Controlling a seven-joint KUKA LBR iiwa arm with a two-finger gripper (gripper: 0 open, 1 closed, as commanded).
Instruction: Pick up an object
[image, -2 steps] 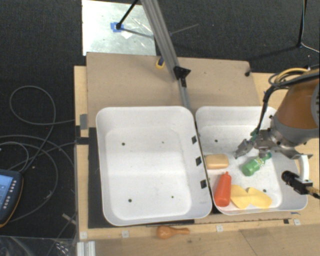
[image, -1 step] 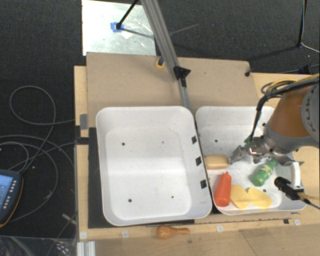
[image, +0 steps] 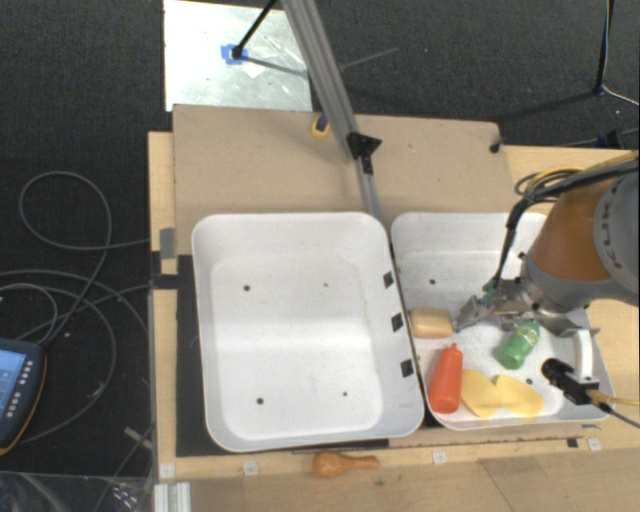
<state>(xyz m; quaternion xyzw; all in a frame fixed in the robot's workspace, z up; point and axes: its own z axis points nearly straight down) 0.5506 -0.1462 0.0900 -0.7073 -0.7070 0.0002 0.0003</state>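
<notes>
Gripper (image: 478, 312) low in right bin (image: 440, 240) | finger state: cannot tell | step: approach | next: close on tan block (image: 431, 323) at 9 o'clock

In the right bin (image: 425, 250) lie four things: a tan block (image: 431, 323) by the left wall, an orange-red bottle (image: 447, 378) standing lengthwise near the front, two overlapping yellow pieces (image: 500, 395) just beside it — and a green bottle (image: 518, 346), tilted, behind them.
</notes>
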